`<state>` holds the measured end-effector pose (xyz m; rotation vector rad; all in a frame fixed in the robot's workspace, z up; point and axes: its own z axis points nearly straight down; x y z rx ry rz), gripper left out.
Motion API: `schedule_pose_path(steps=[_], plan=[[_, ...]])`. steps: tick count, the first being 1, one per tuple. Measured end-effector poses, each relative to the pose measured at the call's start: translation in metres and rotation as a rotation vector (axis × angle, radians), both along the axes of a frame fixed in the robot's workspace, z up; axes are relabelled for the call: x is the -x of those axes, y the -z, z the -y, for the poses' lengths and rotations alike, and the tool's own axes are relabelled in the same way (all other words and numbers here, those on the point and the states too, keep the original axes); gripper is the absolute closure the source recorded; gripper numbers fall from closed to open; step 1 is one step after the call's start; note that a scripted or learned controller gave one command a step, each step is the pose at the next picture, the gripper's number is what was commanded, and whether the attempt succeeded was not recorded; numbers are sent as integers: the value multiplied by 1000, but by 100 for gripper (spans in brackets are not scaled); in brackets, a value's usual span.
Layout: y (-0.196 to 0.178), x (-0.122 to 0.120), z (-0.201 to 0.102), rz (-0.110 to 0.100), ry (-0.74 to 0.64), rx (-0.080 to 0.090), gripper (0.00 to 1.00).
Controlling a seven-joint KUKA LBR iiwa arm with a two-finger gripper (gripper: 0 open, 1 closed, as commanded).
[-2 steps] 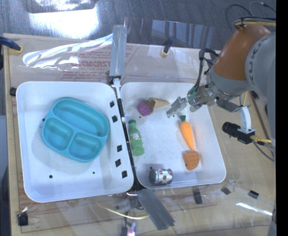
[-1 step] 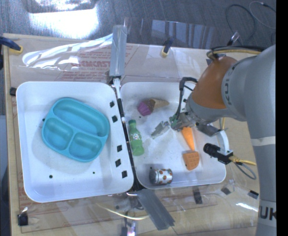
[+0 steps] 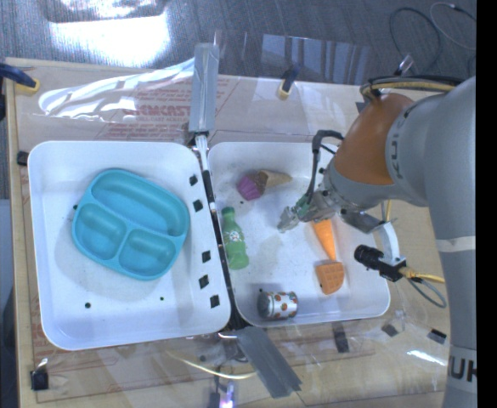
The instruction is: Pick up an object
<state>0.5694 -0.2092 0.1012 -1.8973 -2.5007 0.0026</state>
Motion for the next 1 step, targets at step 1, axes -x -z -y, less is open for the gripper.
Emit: schedule_pose_path(steps=[1], plan=[[0,0,0,0,0,0,0]])
